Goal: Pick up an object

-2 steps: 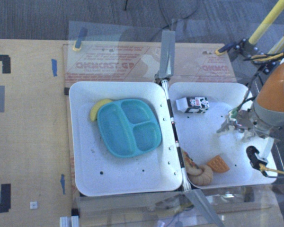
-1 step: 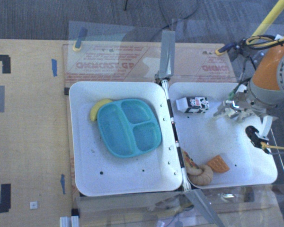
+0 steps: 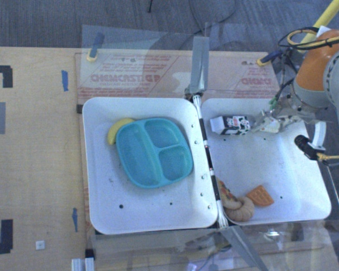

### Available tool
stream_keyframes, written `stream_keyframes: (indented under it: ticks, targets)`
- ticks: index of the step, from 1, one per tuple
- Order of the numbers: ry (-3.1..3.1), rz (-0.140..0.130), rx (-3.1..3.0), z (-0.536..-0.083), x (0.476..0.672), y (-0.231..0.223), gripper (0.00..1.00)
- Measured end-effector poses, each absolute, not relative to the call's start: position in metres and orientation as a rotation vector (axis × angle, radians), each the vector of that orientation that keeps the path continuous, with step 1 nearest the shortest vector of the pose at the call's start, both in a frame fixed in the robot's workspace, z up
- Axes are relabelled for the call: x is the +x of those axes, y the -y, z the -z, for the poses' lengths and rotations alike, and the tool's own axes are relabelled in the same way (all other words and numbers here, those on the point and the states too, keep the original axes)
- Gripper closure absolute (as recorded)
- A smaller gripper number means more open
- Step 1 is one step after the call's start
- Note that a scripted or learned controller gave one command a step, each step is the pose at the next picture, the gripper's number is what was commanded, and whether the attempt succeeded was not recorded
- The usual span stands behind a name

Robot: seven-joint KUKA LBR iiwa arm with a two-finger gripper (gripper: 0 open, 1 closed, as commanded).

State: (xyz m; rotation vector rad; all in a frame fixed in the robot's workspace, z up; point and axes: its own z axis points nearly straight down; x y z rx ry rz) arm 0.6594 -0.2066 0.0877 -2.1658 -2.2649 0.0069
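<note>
A small white carton with black patches [image 3: 230, 124] lies on its side near the back left of the right bin [image 3: 282, 174]. My gripper [image 3: 266, 122] hangs low over the back of that bin, just right of the carton and close to its end. Whether it touches the carton is unclear. The arm's orange band [image 3: 315, 66] rises behind it at the right. A tan pretzel-shaped toy [image 3: 240, 209] and an orange wedge [image 3: 261, 196] lie at the bin's front left.
The left bin [image 3: 101, 196] holds a turquoise divided plate [image 3: 154, 151] with a yellow piece [image 3: 116, 127] poking out from under its back left edge. A raised divider [image 3: 206, 157] separates the bins. Cables [image 3: 305, 35] hang near the arm.
</note>
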Motion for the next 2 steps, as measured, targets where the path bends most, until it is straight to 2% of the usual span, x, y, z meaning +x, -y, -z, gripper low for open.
stream_keyframes:
  ticks: [1,2]
  targets:
    - [2.274,-0.007,-2.163,-0.1,0.661,0.205,1.0]
    - [2.161,0.001,-2.284,-0.177,0.668,0.11,1.0]
